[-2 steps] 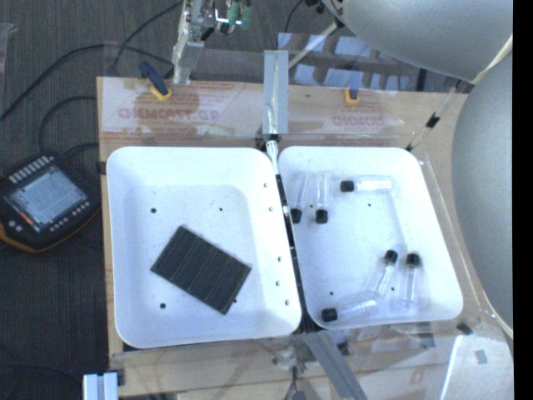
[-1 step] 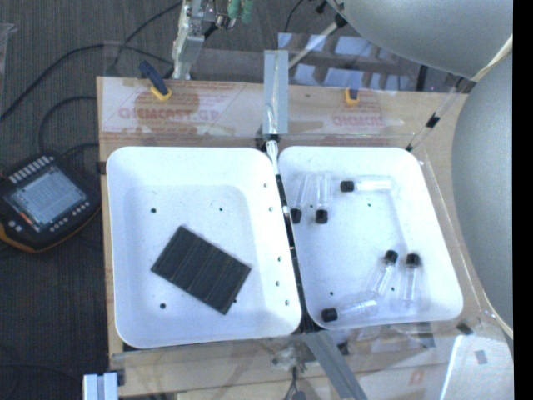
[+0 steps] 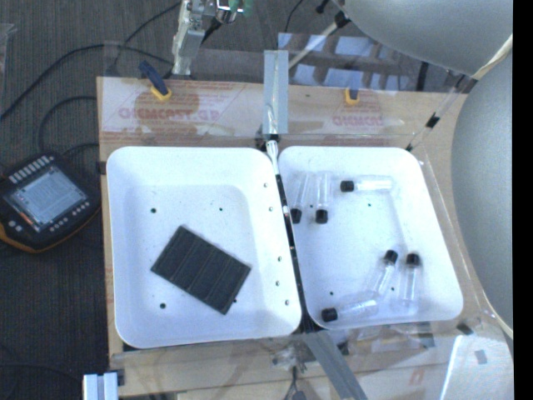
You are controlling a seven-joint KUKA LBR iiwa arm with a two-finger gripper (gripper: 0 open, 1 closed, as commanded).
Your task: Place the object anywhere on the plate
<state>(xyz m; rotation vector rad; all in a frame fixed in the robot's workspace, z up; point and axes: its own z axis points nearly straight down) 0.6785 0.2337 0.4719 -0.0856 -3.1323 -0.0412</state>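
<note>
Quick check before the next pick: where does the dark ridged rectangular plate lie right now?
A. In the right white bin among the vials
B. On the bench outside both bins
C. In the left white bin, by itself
C: the dark ridged rectangular plate lies flat in the left white bin, while the clear black-capped vials lie in the right white bin.

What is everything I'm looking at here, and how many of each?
Bins: two, white, side by side on the bench.
Plate: one, dark grey, flat, tilted, in the left bin.
Vials: six, clear with black caps, lying in the right bin; three toward the far side, three toward the near side.
Control pad: one, black with a screen and an orange edge, on the floor left of the bench.
Clamps: two, yellow, at the bench's far edge.
Robot arm: one, grey, large and blurred, upper right.
</note>
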